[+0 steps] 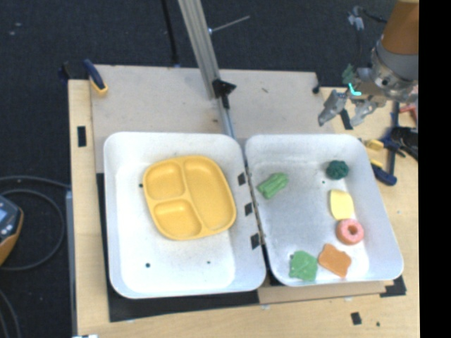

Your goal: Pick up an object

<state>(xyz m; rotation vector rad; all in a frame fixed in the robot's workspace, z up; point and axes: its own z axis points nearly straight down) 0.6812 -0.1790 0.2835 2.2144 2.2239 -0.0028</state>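
Camera view: table (169,101) carries two white bins side by side, touching along the middle seam. Left bin (127,259) holds a yellow divided plate (189,196), set toward its upper centre, with bare floor along the bottom and left walls. Right bin (296,210) has an open centre; the objects sit mostly along its right side and bottom edge. Orange toast piece (334,260) and green leafy piece (304,265) lie just beside each other near the bottom wall. Yellow block (341,204) sits by the right wall, pink donut (349,231) just below it, dark green lump (337,169) above it. Green pickle-like piece (272,184) lies alone near the seam, room on all sides. Gripper (347,113) hangs beyond the right bin's top rim, fingers spread apart, holding nothing. Nearest object to it is the dark green lump, below it inside the bin.
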